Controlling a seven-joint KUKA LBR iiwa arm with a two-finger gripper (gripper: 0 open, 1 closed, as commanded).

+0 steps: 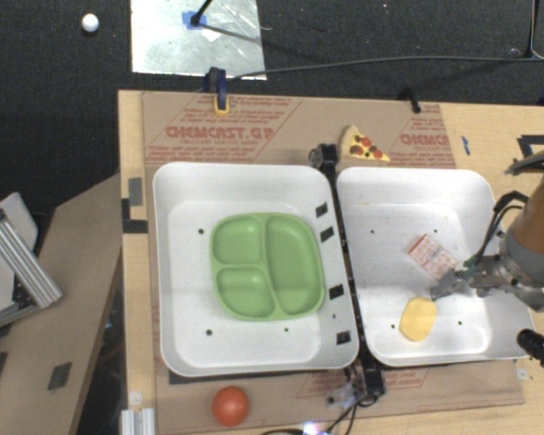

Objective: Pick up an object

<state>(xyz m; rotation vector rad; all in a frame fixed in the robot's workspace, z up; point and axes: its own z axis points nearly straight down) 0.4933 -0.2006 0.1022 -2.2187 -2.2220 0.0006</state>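
A brown board under two white bins [408, 188]. In the right one a smooth yellow piece [417, 319] lies just beside my gripper [446, 285]; whether it is open I cannot tell. A pink-printed packet [430, 255] lies near. The left bin holds a green divided tray [267, 265].

Bench [281, 120] bearing two white bins [177, 243], pizza slice [364, 145], red ball [229, 405].

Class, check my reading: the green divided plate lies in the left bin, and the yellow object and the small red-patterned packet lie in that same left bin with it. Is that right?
Not quite. The camera view shows the green divided plate in the left bin, but the yellow object and the red-patterned packet lie in the right bin, near the gripper.
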